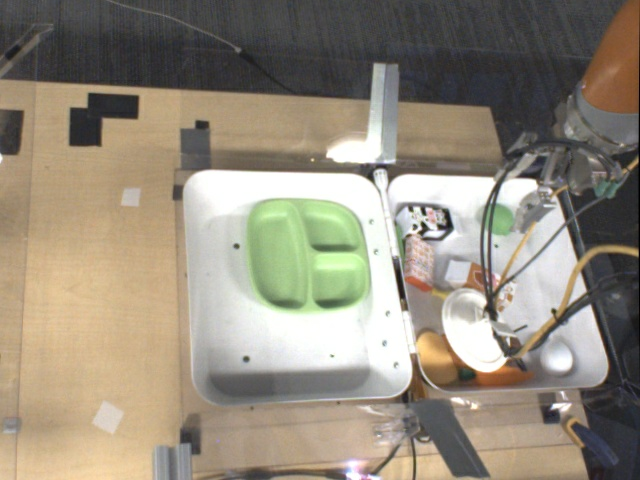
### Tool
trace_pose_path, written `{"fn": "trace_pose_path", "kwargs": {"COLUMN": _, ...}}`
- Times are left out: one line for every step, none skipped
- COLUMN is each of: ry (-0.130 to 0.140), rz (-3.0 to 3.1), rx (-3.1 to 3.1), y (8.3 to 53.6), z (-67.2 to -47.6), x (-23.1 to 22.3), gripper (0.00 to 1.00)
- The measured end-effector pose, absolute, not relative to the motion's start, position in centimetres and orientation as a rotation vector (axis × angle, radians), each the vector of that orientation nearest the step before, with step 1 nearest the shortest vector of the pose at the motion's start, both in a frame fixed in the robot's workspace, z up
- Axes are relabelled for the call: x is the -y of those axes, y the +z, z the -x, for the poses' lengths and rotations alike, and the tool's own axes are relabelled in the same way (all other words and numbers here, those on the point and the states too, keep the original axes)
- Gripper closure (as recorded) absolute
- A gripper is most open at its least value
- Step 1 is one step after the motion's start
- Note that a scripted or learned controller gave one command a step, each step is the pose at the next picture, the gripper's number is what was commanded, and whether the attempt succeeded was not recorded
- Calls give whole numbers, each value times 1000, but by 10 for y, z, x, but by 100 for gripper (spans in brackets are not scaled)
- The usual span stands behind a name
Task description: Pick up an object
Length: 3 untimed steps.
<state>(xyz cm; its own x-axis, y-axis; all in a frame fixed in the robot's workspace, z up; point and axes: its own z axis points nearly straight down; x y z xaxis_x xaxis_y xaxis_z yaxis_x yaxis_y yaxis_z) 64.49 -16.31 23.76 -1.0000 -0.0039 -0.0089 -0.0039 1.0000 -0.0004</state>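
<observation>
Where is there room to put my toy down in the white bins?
Left bin: bare floor along the front edge below the green tray, and a strip on its left. Right bin: crowded with the white bowl, packets and cables.

Right bin (590, 363) crowded, cables (520, 258) across; left bin (215, 348) open around green tray (305, 253).

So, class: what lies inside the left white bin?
Inside the left bin lies one green divided plate, seemingly upside down, near the bin's middle. Whatever sits beneath the plate is covered and cannot be seen.
</observation>
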Motion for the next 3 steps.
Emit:
{"fn": "trace_pose_path", "kwargs": {"ry": -1, "rz": -156, "rx": -3127, "y": 140, "z": -573, "x": 173, "gripper": 0}}
{"fn": "trace_pose_path", "kwargs": {"ry": -5, "rz": -329, "rx": -3091, "y": 99, "z": -580, "x": 149, "gripper": 0}}
{"fn": "trace_pose_path", "kwargs": {"ry": -1, "rz": -412, "rx": -3089, "y": 93, "z": -579, "x": 99, "gripper": 0}}
